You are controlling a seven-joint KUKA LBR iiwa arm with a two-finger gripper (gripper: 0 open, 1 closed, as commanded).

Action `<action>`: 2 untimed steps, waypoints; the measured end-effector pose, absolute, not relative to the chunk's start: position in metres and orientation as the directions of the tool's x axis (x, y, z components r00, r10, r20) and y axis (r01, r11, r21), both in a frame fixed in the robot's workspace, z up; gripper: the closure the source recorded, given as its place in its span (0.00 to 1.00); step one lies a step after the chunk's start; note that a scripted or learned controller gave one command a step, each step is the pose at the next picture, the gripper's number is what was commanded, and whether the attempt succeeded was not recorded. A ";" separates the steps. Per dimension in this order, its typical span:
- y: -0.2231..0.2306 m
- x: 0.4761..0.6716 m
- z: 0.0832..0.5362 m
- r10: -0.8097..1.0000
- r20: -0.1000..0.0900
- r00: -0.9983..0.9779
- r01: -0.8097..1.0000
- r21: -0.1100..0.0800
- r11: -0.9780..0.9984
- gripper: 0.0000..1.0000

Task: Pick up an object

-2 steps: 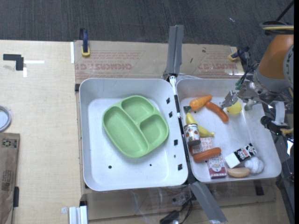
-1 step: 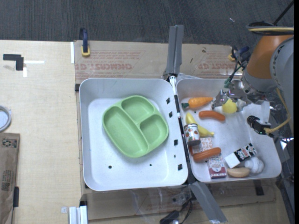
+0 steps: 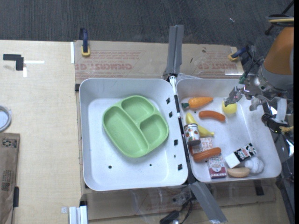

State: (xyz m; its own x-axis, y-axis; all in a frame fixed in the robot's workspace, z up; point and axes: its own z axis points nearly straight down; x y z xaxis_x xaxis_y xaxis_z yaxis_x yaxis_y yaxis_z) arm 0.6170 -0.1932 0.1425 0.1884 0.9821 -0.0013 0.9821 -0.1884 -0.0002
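The green divided plate point(image 3: 135, 125) lies alone in the left bin point(image 3: 88, 139). Right of the plate, the right bin point(image 3: 268, 141) holds a carrot point(image 3: 200, 101), a banana point(image 3: 192, 123), a small can point(image 3: 191, 134) and two sausages, one point(image 3: 211, 115) below the carrot and one point(image 3: 206, 154) below the can. Farther right of the plate a yellow lemon point(image 3: 229, 108) sits near the bin's top, and the gripper point(image 3: 244, 95) hangs just above and right of it; whether its jaws are spread or pressed together cannot be told
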 end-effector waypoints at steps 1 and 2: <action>-0.193 0.617 0.151 0.982 -0.002 0.187 0.982 -0.001 -0.187 1.00; -0.193 0.617 0.151 0.982 -0.002 0.187 0.982 -0.001 -0.187 0.00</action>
State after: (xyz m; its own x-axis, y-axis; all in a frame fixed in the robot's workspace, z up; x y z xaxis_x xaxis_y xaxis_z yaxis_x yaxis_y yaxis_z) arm 0.6170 -0.1933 0.1511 0.1874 0.9823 -0.0019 0.9823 -0.1874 -0.0011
